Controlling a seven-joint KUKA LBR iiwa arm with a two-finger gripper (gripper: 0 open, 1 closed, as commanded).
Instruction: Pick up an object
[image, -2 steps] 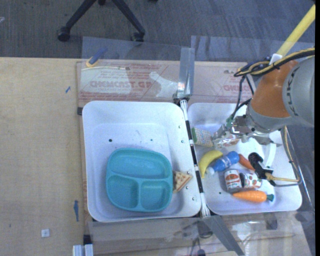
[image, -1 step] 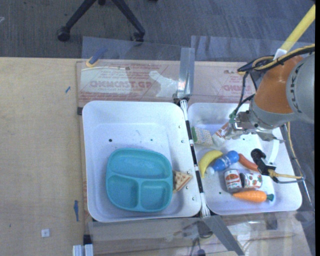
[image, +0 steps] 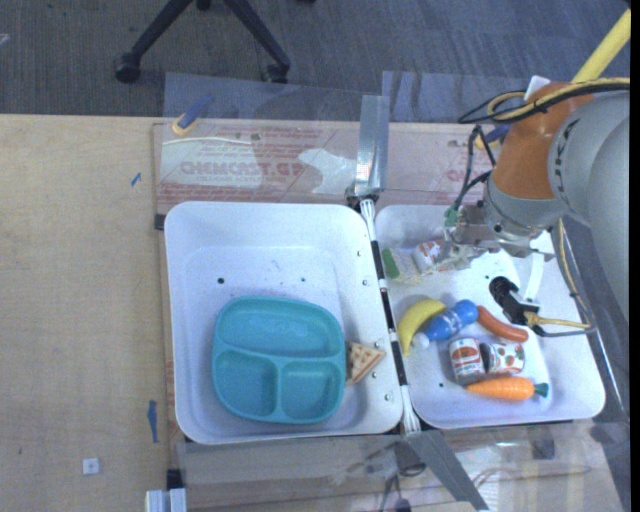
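My gripper (image: 456, 246) hangs low over the far part of the right bin (image: 575, 400), under the grey arm with its orange band. A small white and red packet (image: 428, 255) lies right beside it on the left; whether it is touched is unclear. Nearer the front lie a yellow banana (image: 418, 320), a blue bottle (image: 452, 321), a red sausage (image: 501, 325), two small cans (image: 465, 360) (image: 507, 357) and an orange carrot (image: 503, 389).
The left bin (image: 200, 250) holds a teal divided plate (image: 277, 358) with a toast-coloured wedge (image: 363, 361) at its right edge. A small green piece (image: 390, 264) lies by the right bin's left wall. A ridge (image: 385, 300) divides the bins.
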